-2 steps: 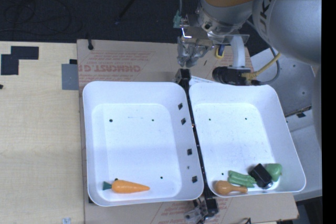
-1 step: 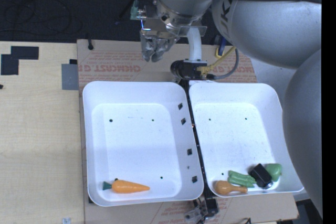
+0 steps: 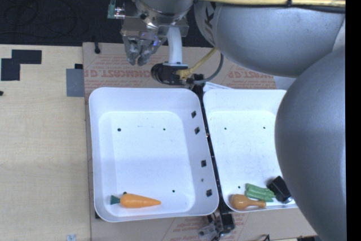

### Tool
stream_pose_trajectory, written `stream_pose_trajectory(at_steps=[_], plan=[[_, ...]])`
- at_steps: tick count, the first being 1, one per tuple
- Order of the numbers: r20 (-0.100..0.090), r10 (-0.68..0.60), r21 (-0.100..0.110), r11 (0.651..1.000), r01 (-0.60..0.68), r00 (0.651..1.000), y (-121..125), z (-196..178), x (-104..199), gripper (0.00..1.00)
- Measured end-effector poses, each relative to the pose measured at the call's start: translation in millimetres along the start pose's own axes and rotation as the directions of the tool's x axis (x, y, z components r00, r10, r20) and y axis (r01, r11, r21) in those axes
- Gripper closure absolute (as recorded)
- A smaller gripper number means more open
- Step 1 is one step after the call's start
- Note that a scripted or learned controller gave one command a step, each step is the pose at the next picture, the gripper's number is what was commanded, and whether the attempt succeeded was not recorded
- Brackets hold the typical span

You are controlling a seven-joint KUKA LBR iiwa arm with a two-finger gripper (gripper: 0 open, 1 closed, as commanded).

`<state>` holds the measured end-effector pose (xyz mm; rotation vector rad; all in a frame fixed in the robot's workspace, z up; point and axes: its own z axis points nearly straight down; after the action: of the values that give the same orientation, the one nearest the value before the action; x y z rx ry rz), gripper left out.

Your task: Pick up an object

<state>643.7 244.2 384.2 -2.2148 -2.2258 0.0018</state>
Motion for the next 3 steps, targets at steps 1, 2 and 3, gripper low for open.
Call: stream_pose_trajectory(at_steps=[1, 2, 3], plan=[[0.004, 0.007, 0.006, 1.000, -0.007, 1.000, -1, 45, -40, 1.00], [0.001, 0.006, -0.001, 1.000, -0.006, 1.000, -29, -25, -79, 1.00], [-0.006, -0.005, -0.012, 1.000, 0.004, 1.000, -44, -156, 4, 1.00]])
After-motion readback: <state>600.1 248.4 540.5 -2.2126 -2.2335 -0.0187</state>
